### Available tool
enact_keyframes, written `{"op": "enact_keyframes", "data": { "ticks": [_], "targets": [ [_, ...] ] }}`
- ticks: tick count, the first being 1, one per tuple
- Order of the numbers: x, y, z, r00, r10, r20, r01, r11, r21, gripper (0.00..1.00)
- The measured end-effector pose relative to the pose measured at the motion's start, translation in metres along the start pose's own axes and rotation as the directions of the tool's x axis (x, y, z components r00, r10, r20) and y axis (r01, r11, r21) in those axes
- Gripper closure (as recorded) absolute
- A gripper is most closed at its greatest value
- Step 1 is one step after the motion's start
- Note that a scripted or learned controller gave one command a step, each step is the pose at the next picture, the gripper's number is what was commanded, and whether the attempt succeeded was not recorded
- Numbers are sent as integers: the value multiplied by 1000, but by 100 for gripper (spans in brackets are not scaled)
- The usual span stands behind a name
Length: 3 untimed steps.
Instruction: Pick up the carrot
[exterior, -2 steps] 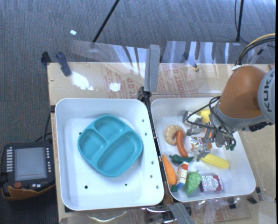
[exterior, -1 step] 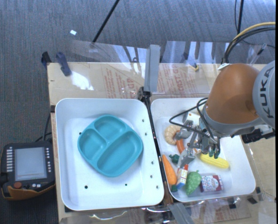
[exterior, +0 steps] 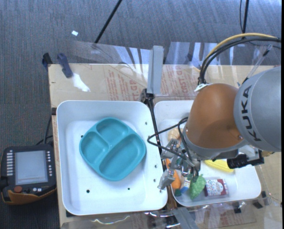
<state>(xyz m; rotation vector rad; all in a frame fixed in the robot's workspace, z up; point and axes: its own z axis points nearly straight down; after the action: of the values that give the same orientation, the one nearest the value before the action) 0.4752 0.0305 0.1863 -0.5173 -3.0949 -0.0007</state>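
Just beside the claw (exterior: 173, 171) lies the carrot (exterior: 176, 181).

Brown board-topped bench (exterior: 113, 82) carried two shallow white plastic bins side by side, touching at the middle: left bin (exterior: 65, 128), right bin (exterior: 249, 182). Clear plastic sheet (exterior: 123, 56) stood along the far edge. Small dark blue clamp-like object (exterior: 64, 65) sat at the far-left corner.

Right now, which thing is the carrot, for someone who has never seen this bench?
Find the right-hand white bin, under the grey arm. Below the gripper, near the bin's front left corner, lies the carrot: the orange piece, beside a leafy green thing.
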Motion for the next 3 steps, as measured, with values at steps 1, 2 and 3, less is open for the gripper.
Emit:
{"op": "enact_keyframes", "data": {
  "ticks": [1,2,3],
  "targets": [
    [0,0,0,1000,-1,0,1,1000,1,0],
    [0,0,0,1000,-1,0,1,1000,1,0],
    [0,0,0,1000,-1,0,1,1000,1,0]
  ]
}}
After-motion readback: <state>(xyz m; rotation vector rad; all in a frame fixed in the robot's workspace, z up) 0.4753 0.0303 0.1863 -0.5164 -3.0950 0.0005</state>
